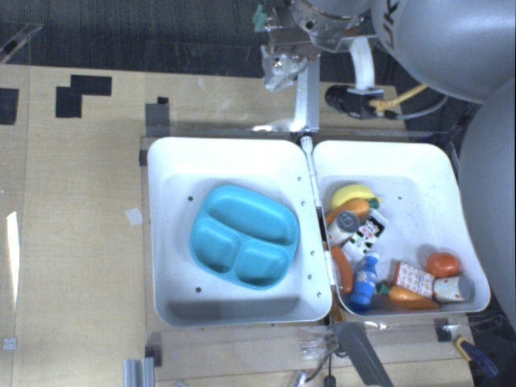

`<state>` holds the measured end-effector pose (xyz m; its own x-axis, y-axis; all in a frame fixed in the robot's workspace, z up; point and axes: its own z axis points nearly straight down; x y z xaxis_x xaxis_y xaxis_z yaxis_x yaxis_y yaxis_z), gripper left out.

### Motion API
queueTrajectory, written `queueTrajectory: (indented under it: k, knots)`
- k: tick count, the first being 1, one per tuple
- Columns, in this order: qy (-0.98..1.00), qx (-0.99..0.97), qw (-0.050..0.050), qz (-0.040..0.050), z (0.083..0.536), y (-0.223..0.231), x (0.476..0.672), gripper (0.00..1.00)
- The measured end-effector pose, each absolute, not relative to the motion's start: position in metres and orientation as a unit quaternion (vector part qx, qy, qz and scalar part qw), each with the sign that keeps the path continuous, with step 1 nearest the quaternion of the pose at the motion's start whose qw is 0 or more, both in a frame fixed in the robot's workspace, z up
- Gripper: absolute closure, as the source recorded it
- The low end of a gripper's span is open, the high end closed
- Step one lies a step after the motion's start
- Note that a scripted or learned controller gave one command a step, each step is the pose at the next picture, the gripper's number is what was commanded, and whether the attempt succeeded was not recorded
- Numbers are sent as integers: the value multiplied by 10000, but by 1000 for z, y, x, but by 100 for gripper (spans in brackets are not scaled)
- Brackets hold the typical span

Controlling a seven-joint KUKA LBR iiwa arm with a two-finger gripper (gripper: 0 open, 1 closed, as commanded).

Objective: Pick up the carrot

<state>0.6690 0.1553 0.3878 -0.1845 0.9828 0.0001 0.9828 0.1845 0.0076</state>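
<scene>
Nearest the camera in the right bin (451,176), along its front edge, lie a blue bottle (364,281), a small printed carton (413,279), a white piece (448,290) and a round orange-red fruit (443,264). The carrot (409,299) lies flat at that front edge, between the bottle and the white piece and partly under the carton, apart from the gripper. A reddish-orange long item (343,269) rests against the bin's left wall, beside the bottle. Further back sit a patterned card (369,230), a small round tin-like thing (347,220) and a yellow banana (355,194). The left bin (169,216) holds a blue divided tray (244,236), slightly tilted, with three compartments. Both bins rest on a pale wooden bench (72,216) with black marks toward its far left; beyond it is a dark floor. The grey arm (451,31) comes in from the upper right, and the gripper (282,69) hangs beyond the far rims, above the seam between the bins, with nothing seen in it; whether it is parted or closed cannot be told.
</scene>
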Motion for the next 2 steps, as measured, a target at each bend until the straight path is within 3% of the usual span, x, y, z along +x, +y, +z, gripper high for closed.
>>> queueTrajectory:
  k: [1, 2]
  knots:
    - [7958, 6055, 12, 15, 270, 158, 669, 100]
    - [7750, 6320, 10, 19, 228, 167, 669, 100]
